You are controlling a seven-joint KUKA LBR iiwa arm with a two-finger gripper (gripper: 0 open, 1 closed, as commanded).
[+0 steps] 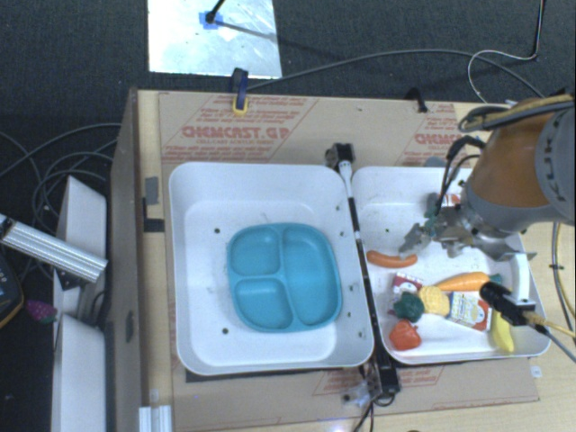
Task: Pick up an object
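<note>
Looking down on a dark carpeted floor (54,52) with cables trailing across it and a shiny silver sheet (213,23) lying at the top. The desk (297,120) is topped with brown printed cardboard and carries two white bins side by side. Left bin (193,196) holds a blue divided plate (284,275). Right bin (387,196) has the toy food bunched at its near end: a hot dog (392,260), a carrot (463,283), a yellow banana (500,333), some broccoli (409,306) and a red tomato (405,335). The grey and orange arm (517,165) hangs over that bin, tool (423,235) just above the hot dog, fingers spread with nothing between them.
</note>
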